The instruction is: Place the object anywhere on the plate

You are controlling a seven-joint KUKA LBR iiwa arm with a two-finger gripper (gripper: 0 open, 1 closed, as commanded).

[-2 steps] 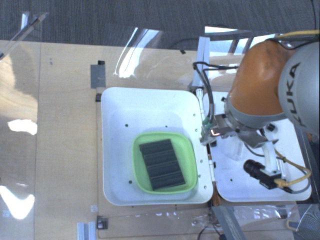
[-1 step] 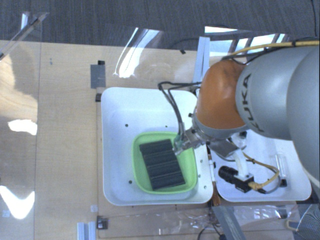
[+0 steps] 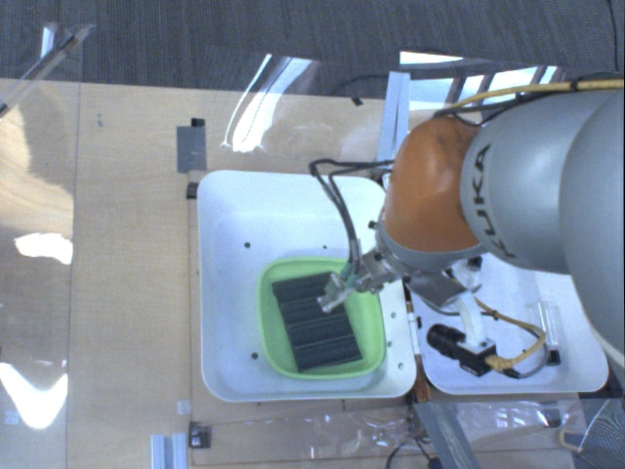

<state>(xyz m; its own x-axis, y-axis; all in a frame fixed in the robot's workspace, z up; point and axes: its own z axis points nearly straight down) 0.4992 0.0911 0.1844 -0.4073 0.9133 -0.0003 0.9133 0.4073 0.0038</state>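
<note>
Shows a dark grey, ribbed rectangular slab (image 3: 311, 325) lying flat inside a lime-green, rounded-square plastic plate (image 3: 267, 316), covering most of it, so seemingly placed already. Puts the grey-and-orange arm's two-finger gripper (image 3: 337, 291) over the plate's upper right part, at or just above the slab's edge; cannot tell the width of the grip, nor any hold on the slab. Risks hauling the slab off the plate if raised while clamped, or shoving it up the plate's rim through a sideways brush on withdrawal. Risks, too, catching the thin black cable (image 3: 337, 198) looping just above the plate. Wraps a shallow white plastic bin (image 3: 225, 262) around the plate, walls close on the plate's right and below, bare white floor left and above. Spreads a pale wooden bench (image 3: 117, 262) left of the plate, streaked with glare; lays grey carpet (image 3: 293, 18) far above it.
</note>
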